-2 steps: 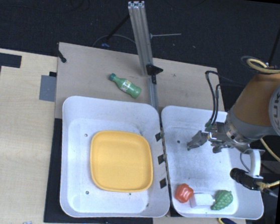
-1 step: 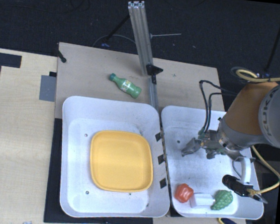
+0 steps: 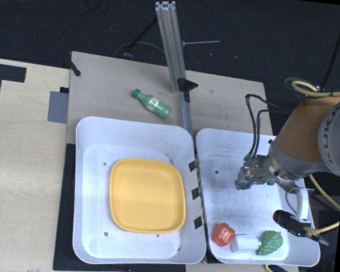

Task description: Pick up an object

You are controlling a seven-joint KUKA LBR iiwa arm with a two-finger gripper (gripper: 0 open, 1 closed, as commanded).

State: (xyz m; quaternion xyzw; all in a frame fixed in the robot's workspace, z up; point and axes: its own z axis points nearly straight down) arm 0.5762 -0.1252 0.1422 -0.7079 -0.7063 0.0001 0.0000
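Note:
In the right bin (image 3: 229,158), near its front edge, lie a red pepper-like piece (image 3: 224,234), a small white block (image 3: 245,243) and a green broccoli-like piece (image 3: 270,242). My gripper (image 3: 244,181) hangs over the middle of the right bin, well behind these three things and apart from them. Nothing shows beneath it but bare bin floor. The arm's orange band (image 3: 303,130) rises behind it to the right.
A yellow square plate (image 3: 147,195) lies in the left bin (image 3: 95,141). A green bottle (image 3: 152,104) rests on its side on the bench behind the left bin. A slanted metal rail (image 3: 175,40) stands at the back. Black clips (image 3: 194,191) join the bins.

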